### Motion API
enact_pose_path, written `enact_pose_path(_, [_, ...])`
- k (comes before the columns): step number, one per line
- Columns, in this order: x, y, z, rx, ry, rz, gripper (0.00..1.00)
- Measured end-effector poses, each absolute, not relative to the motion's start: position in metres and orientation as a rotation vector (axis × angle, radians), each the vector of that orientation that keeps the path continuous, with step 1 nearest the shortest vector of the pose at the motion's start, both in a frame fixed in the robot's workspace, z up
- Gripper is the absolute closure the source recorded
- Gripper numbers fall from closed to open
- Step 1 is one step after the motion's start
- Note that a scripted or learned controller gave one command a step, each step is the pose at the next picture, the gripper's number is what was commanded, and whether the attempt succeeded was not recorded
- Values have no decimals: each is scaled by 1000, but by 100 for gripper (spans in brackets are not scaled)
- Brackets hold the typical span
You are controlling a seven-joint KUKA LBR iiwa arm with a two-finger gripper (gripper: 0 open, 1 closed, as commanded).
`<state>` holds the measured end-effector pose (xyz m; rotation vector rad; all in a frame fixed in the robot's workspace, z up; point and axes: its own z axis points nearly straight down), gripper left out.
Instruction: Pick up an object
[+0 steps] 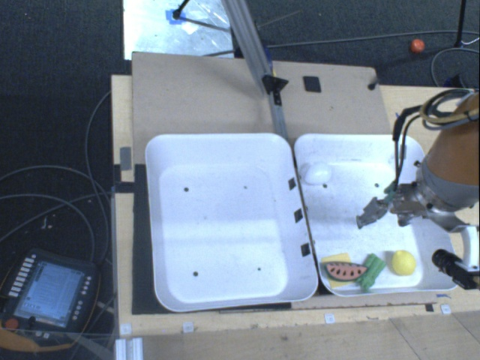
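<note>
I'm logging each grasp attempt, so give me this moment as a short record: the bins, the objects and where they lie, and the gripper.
left bin: bare white floor
right bin: holds all objects
watermelon slice: near front wall, leftmost
green object: right of the slice, touching it
yellow lemon: right of the green object
white round object: back left corner
gripper: over the right bin's middle, above the front-row objects, nothing seen between its fingers
finger state: cannot tell

- The arm [452, 156] is cut off by the right edge.
- The gripper [373, 212] is blurred; its finger position cannot be told.
</note>
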<state>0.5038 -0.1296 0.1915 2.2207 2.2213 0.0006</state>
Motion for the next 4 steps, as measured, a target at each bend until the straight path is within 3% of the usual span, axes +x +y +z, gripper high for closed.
enact_pose_path(1, [504, -130, 202, 2219, 2221, 2, 100])
enact_pose_path(2, [527, -49, 225, 2212, 2229, 5, 100])
enact_pose_path(3, [547, 24, 185, 2215, 2231, -1, 100])
enact_pose_path(4, [493, 71, 220, 2215, 2227, 6, 100])
